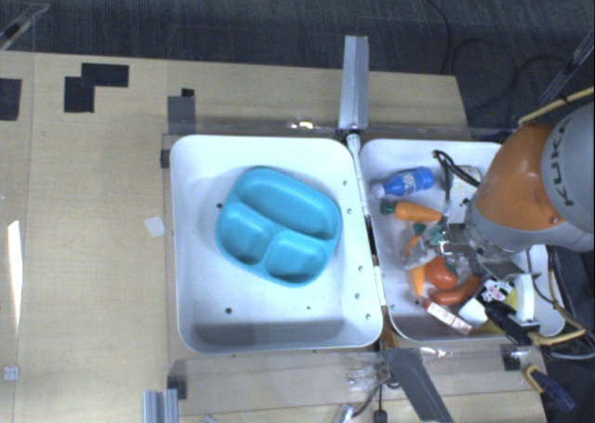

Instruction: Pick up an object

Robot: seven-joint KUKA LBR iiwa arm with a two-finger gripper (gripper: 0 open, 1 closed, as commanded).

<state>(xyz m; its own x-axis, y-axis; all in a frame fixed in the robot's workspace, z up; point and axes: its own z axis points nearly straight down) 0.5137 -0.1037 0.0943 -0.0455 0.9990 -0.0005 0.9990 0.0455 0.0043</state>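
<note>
Reaching in from the right, the grey KUKA arm with the orange band (519, 181) is bent down over the right-hand shallow white bin (400, 319). Its wrist is tilted towards the bin's middle, and the two-finger gripper (444, 246) is lowered into the heap of small objects there. Whether the tool is released or clenched cannot be told, since its tip is lost among the clutter, and nothing can be seen gripped by it.

The things to be picked are gathered in the right bin. A red rounded object (441, 276) is seen just below the gripper, with an orange-brown sausage-shaped piece (457, 294) lying against it. A flat pink-and-white packet (452, 319) is placed near the bin's front wall. A long orange carrot-like object (418, 212) is laid above and to the left of the gripper. Further back, a blue plastic bottle with a white band (407, 182) is lying on its side.

In the left-hand shallow white bin (200, 319), a blue three-compartment plastic tray (279, 224) is set near the centre.
</note>
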